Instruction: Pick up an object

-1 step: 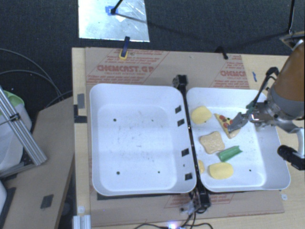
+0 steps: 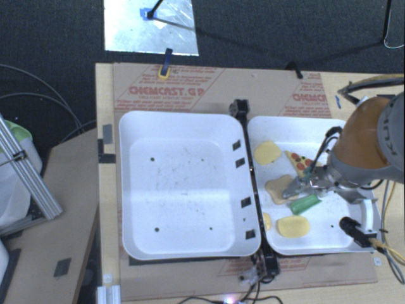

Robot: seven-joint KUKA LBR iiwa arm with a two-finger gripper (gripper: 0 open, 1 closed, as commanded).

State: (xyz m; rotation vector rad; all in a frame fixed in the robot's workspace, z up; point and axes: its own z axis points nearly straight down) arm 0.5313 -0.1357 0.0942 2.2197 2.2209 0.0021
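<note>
Green piece (image 2: 305, 202) lies slanted, upper-right to lower-left; end effector (image 2: 302, 189) grip state unclear.

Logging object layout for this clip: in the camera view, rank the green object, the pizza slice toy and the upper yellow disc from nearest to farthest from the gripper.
From the gripper:
1. Green object, just below it.
2. Pizza slice toy, above it, toward the right bin's back.
3. Upper yellow disc, up and left, near the divider.
</note>
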